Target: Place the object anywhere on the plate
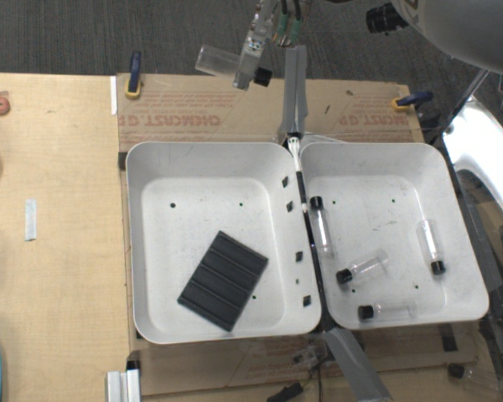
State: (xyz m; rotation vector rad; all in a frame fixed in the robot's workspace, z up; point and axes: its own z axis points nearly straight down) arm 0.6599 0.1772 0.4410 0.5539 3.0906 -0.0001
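- At your far left, the desk (50, 224) carries only side items: an orange piece at its 9 o'clock edge and a teal one at 7 o'clock, both cut off by the frame and well apart from the work.
- In the left bin (151, 182), the dark ribbed plate (224, 280) lies flat, turned at a slant, toward the bin's 5 o'clock. It sits clear of the walls, so you can come down on it from above without obstruction.
- Above the left bin's 1 o'clock corner, the pincer (245, 67) hangs high over the cardboard (184, 115) with a clear tube (215, 59) sticking out sideways toward 9 o'clock. The pincer looks clamped on the tube's capped end, which is why the tube sits level in mid-air.
- Judging from this, you are in the carry step: the tube must travel toward 6 o'clock and drop before release over the plate.
- In the right bin (436, 174), four spare tubes lie loose: one along the 9 o'clock wall (319, 224), one at 3 o'clock (428, 244), two near 6 o'clock (362, 268) (386, 311). They are simply waiting stock.
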